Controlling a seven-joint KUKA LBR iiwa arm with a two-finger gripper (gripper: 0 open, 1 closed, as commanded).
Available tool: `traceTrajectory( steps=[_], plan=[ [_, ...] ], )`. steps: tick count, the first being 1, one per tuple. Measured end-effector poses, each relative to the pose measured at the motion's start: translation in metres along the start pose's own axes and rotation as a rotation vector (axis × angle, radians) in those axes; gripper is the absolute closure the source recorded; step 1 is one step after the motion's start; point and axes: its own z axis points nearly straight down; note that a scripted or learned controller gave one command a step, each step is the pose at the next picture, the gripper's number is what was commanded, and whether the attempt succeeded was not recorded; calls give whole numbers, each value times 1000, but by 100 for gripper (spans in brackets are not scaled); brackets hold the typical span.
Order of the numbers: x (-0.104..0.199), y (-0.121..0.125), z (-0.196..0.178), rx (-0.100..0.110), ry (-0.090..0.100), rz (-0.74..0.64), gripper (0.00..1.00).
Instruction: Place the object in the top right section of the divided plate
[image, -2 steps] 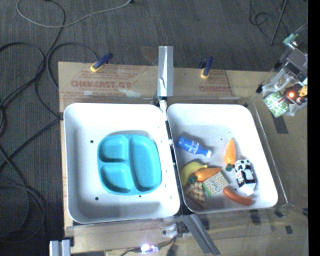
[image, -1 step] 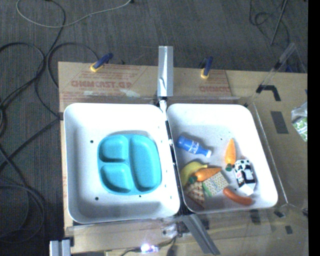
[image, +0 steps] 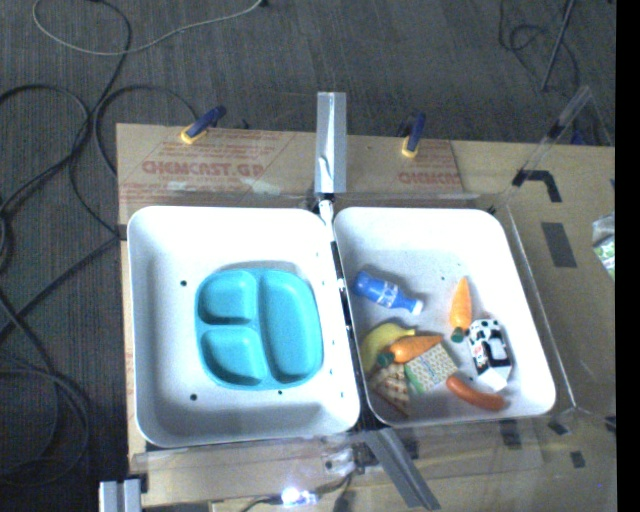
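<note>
Lying before me in the left bin (image: 160, 240), the blue divided plate (image: 260, 327) sits at centre. At its 3 o'clock, the right bin (image: 420, 235) holds a blue bottle (image: 385, 292), a banana (image: 378, 342) and an upright carrot (image: 460, 303), clustered toward the bin's 6 o'clock.

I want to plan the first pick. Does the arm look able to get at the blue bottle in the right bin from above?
Probably yes. The blue bottle lies alone on bare floor of the right bin, apart from the pile of toys nearer the front, with nothing above it.

Light-blue divided plate (image: 260, 326) in white bin (image: 150, 300); blue bottle (image: 385, 292).
</note>
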Motion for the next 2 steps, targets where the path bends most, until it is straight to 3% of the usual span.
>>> traceTrajectory(
  steps=[1, 2],
  plan=[
    [-2, 2, 0, 0, -1, 272, 100],
    [-1, 4, -7, 1, -11, 272, 100]
  ],
)
